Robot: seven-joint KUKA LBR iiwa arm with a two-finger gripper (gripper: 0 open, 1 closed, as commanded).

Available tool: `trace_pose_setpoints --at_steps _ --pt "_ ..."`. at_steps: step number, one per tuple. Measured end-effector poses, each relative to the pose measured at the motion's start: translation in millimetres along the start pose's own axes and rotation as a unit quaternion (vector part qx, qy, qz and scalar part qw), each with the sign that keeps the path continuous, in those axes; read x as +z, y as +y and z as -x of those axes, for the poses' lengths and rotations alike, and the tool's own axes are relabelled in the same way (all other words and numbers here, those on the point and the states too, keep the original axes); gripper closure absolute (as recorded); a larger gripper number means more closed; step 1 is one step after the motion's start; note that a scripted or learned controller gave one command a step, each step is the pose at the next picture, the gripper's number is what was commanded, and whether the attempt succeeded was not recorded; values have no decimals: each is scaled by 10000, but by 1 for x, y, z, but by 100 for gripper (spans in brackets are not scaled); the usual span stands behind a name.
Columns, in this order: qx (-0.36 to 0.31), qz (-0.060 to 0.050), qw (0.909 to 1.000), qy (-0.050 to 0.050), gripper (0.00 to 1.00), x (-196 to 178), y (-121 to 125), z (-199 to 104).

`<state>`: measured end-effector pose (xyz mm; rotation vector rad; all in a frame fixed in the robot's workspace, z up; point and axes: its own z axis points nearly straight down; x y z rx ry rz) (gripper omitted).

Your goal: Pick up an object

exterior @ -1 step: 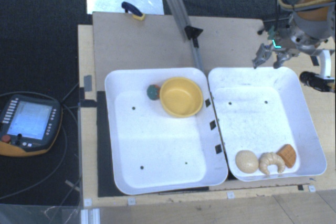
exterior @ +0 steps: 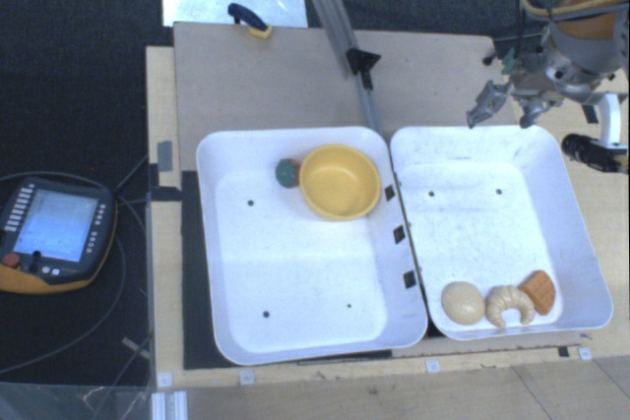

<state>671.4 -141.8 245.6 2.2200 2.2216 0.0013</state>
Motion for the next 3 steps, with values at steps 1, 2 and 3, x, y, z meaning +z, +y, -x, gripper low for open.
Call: trace_pose_setpoints --at_steps 1,2,3 --pt "1 -16 10000 2 0 41 0 -1" --pt "-1 -27 10000 4 0 104 -2 -4" --pt "0 -23 10000 3 0 156 -3 -5"
